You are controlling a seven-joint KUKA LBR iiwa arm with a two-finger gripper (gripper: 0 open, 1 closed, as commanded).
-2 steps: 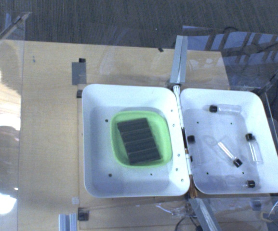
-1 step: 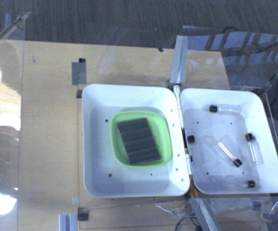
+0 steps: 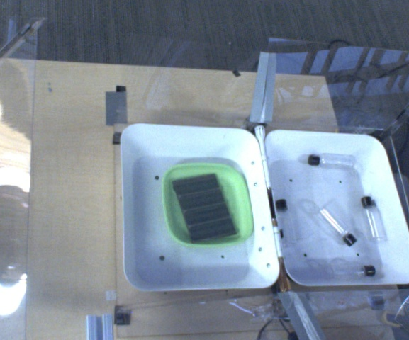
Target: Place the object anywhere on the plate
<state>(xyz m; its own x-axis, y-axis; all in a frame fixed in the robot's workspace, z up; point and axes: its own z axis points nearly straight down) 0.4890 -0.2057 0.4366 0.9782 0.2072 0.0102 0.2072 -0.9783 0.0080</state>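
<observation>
Grey ribbed flat block [image 3: 204,207]: laid in the middle of the plate.
Long side: pointed from far-left to near-right, a little slanted.
Green square plastic plate [image 3: 170,198]: set inside the left white bin [image 3: 137,211].

Arm colours, shapes, markings, cannot tell

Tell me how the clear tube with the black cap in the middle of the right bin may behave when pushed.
The clear tube looks round and lies on its side, so it will probably roll. It seems thin and transparent, so likely light and perhaps fragile. Its smooth wall may slip on the white bin.
</observation>
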